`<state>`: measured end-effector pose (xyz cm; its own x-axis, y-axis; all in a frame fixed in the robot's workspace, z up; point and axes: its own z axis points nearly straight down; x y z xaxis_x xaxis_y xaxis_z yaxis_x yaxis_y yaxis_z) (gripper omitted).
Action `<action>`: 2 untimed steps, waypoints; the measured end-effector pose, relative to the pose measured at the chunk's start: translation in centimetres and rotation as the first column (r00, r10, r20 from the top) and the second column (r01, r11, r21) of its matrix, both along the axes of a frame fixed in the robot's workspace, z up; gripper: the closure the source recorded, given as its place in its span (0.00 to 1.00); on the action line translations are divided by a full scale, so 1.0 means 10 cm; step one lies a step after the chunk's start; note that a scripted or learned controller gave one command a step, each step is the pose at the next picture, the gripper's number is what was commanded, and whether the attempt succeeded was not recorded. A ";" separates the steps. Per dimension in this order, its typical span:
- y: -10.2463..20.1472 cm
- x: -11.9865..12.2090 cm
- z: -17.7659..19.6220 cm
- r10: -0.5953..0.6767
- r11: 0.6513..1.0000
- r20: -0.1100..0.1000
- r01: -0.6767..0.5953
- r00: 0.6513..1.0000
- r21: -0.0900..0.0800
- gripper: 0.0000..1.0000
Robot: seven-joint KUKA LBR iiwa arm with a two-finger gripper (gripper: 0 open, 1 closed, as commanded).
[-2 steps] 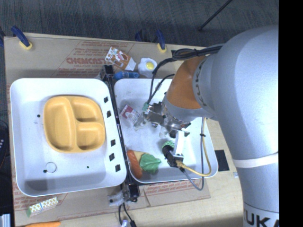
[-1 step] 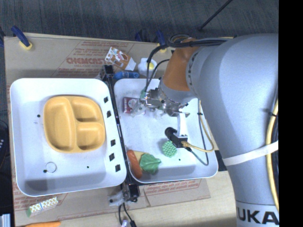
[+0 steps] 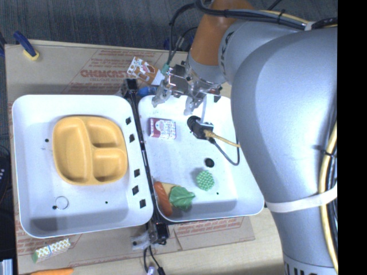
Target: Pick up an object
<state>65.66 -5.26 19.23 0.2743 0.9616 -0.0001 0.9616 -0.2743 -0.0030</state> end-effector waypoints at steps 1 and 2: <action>-0.06 -0.40 -0.01 0.433 0.902 -0.001 -0.433 0.902 0.001 0.00; -0.58 -0.19 -0.77 0.649 0.761 0.000 -0.649 0.761 0.002 0.00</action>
<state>63.78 -11.08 11.50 -0.4152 0.9097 0.0014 0.9097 0.4152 -0.0039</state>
